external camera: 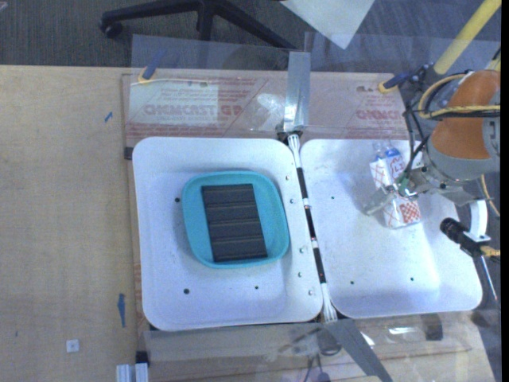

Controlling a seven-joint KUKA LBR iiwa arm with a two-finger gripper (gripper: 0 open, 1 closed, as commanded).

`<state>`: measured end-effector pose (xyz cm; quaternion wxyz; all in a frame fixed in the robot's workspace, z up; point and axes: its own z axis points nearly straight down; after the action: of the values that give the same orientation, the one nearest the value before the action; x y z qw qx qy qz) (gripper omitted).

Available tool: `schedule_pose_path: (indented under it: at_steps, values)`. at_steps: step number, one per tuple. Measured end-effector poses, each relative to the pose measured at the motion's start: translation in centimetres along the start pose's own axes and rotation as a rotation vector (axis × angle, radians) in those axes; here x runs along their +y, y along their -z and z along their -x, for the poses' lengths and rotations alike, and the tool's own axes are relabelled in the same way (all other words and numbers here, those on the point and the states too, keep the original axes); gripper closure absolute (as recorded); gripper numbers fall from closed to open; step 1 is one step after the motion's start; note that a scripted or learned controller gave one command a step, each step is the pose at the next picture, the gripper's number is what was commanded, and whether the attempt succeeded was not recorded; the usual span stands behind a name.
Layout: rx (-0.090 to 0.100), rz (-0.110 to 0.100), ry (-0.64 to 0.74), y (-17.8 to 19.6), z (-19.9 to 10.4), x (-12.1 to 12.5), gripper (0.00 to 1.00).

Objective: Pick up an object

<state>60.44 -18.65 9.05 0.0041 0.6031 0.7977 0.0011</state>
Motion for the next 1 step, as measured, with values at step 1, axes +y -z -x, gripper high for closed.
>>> schedule_pose_path:
  at_steps: [1]
  values:
    - [0.000, 0.000, 0.000, 0.00, 0.00, 0.00, 0.00]
